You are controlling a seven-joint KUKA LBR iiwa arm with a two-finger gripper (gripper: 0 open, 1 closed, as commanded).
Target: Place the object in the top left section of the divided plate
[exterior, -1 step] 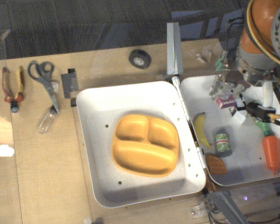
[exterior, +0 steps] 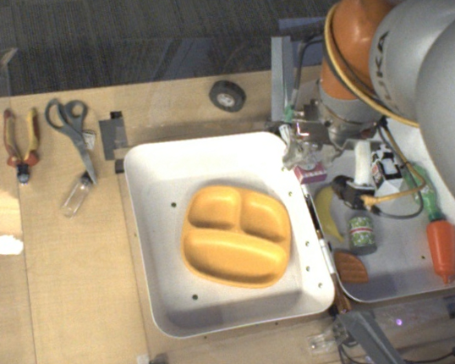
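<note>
A wooden bench (exterior: 60, 315) fills the lower part of the view, seen from above at a slant, with dark floor beyond its far edge. The grey robot arm (exterior: 444, 91) is the largest thing, entering from the right and covering much of the right bin (exterior: 413, 272). An orange band (exterior: 352, 24) wraps the arm above its wrist.

The left bin (exterior: 170, 306), shallow and white, sits in the middle of the bench. Inside it lies the divided plate (exterior: 236, 235), yellow-orange, with one long section toward the near side and two smaller sections toward the far side. All three sections look bare.

The gripper (exterior: 301, 146) hangs over the far end of the seam where the two bins meet, just beyond the plate's far right corner. It is small and partly blurred, so whether its fingers are spread or closed cannot be told, and nothing can be seen between them.

The right bin holds a cluster of small things, well apart from the plate. A carrot (exterior: 442, 247) lies near the bin's right side. A small dark green can (exterior: 360, 231) stands near the middle, with a yellow-green curved item (exterior: 328, 214) just to its left, against the bin's left wall. A brown rounded piece (exterior: 351, 267) sits in front of the can. Which of these is the object to be placed cannot be told.

On the bench to the left of the bins lie scissors (exterior: 73, 128) and red-handled pliers (exterior: 20, 141). A roll of black tape (exterior: 227, 95) rests beyond the left bin.
</note>
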